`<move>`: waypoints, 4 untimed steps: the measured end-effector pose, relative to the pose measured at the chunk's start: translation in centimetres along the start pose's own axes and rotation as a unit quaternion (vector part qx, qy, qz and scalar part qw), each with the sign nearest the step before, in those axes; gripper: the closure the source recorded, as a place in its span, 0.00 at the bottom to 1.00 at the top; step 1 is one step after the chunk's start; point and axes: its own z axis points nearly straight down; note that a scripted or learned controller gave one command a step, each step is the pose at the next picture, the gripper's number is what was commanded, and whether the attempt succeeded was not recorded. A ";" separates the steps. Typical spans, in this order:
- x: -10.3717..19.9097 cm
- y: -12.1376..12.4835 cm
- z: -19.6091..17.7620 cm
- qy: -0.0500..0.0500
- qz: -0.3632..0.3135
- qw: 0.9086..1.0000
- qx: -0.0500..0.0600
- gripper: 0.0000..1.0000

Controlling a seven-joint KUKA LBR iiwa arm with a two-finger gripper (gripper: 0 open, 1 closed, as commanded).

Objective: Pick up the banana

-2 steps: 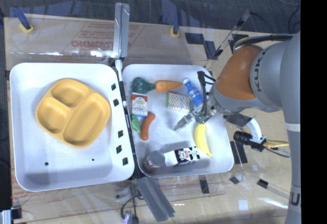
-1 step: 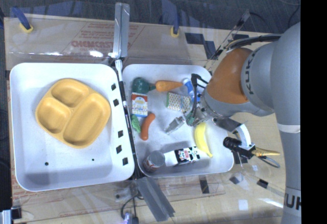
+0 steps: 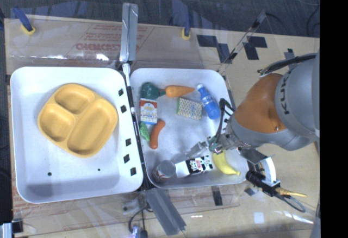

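Camera view: the banana [image 3: 224,163] is seen at the right bin's [image 3: 179,75] five o'clock corner, against the wall. The pincer [image 3: 213,147] is poised at its upper end, presumably for a grasp; whether clenched or released cannot be told.

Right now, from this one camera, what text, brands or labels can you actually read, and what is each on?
"KU": grey arm casing, right side; the rest is cut off.
Red mirrored print on the clear sheet behind the bins: too faint to read.
Small carton in the right bin: label too small to read.
Black-and-white patterned bottle beside the banana: blurred, unreadable.
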 end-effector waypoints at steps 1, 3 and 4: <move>-1.0 1.8 -7.4 -0.006 -0.039 0.999 0.000 0.00; -0.5 -0.2 -1.0 -0.005 -0.061 0.998 0.000 1.00; -0.6 -0.3 -4.9 -0.006 0.014 1.000 0.000 1.00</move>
